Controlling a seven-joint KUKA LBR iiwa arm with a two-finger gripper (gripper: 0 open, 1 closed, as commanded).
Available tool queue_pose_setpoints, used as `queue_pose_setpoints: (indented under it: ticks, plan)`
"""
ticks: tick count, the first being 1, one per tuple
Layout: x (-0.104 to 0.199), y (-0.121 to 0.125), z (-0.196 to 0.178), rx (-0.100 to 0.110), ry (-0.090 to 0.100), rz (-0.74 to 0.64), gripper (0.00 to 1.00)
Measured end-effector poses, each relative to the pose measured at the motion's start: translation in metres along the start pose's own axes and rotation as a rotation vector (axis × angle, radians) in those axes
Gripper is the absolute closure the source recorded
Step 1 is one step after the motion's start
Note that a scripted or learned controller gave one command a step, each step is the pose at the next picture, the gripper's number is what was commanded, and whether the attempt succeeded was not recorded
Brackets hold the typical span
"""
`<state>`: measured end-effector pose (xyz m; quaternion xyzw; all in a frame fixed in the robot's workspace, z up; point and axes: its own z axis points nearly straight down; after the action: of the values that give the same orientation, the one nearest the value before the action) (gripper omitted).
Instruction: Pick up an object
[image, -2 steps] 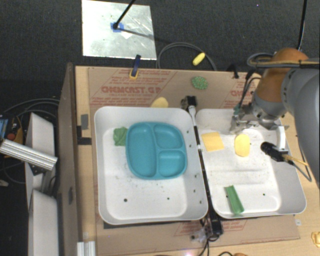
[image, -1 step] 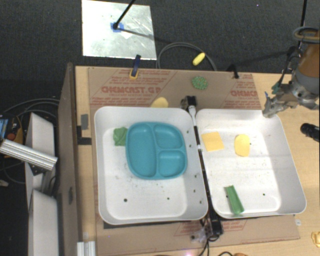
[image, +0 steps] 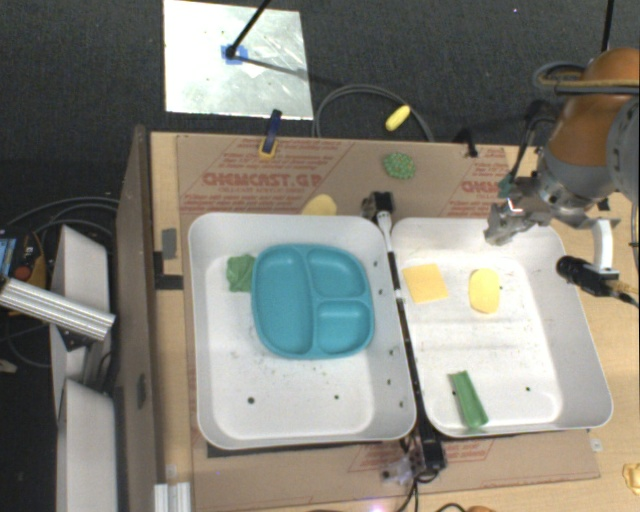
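In the right bin (image: 560, 390) lie a flat yellow square (image: 426, 283), a yellow oval piece (image: 485, 291) and a green stick (image: 467, 399) near the front edge. My gripper (image: 500, 229) hangs over the bin's far right corner, above and slightly right of the yellow oval piece, with nothing seen in it. The left bin (image: 225, 400) holds a teal divided plate (image: 311, 301) with a small green piece (image: 240, 272) tucked at its left edge.
Behind the bins, on the cardboard, sit a green round thing (image: 400, 165), a yellow piece (image: 320, 206) and a blue-and-yellow clamp (image: 270, 135). A yellow-tipped cable (image: 397, 118) lies beyond. A metal rail (image: 55, 310) stands at the left.
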<state>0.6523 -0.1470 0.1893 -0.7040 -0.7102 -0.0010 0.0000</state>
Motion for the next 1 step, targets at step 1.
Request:
queue_pose_setpoints:
  ticks: [1]
  plan:
    - [-0.0039,-0.0001,-0.0005,-0.001,-0.002,0.004,0.0]
